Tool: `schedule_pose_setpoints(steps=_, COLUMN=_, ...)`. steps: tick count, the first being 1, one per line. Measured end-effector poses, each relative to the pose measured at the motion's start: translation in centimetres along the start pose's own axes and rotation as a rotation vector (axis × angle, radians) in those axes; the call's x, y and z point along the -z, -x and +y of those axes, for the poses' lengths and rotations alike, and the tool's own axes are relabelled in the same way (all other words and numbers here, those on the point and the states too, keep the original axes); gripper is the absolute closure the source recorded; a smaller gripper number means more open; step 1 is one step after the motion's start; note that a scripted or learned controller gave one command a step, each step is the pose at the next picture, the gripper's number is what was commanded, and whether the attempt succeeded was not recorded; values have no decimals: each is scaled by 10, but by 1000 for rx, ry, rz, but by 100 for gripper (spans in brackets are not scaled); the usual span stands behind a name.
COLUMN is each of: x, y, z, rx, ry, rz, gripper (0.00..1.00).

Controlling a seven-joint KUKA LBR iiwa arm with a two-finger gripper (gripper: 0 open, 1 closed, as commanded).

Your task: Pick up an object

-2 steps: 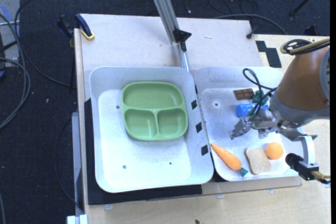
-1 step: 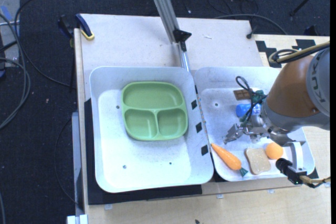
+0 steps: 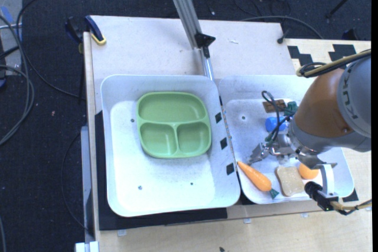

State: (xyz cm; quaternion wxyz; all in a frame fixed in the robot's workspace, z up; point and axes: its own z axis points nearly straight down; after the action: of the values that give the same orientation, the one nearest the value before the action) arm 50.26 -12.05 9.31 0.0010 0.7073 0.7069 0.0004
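Note:
The right bin (image 3: pixel 242 109) holds an orange carrot (image 3: pixel 254 176) with a green tip near its front edge. A tan toast slice (image 3: pixel 289 180) lies right of the carrot, with a small orange piece (image 3: pixel 307 172) beside it. A blue object (image 3: pixel 273 124) sits further back, partly behind the arm. My gripper (image 3: pixel 260 154) hangs low over the bin's middle, just above and behind the carrot and left of the toast. Nothing shows in its grasp.
The left bin (image 3: pixel 118 186) carries a green divided plate (image 3: pixel 175 124). A grey pole (image 3: pixel 184 0) slants down to the bins' shared back corner. Small brown and teal items (image 3: pixel 282 106) and a black cable lie at the right bin's back. The arm's body covers the bin's right side.

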Motion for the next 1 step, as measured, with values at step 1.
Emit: schedule_pose_setpoints(steps=1, x=12, y=2, z=2, rx=-3, ry=6, rz=-4, gripper=100)
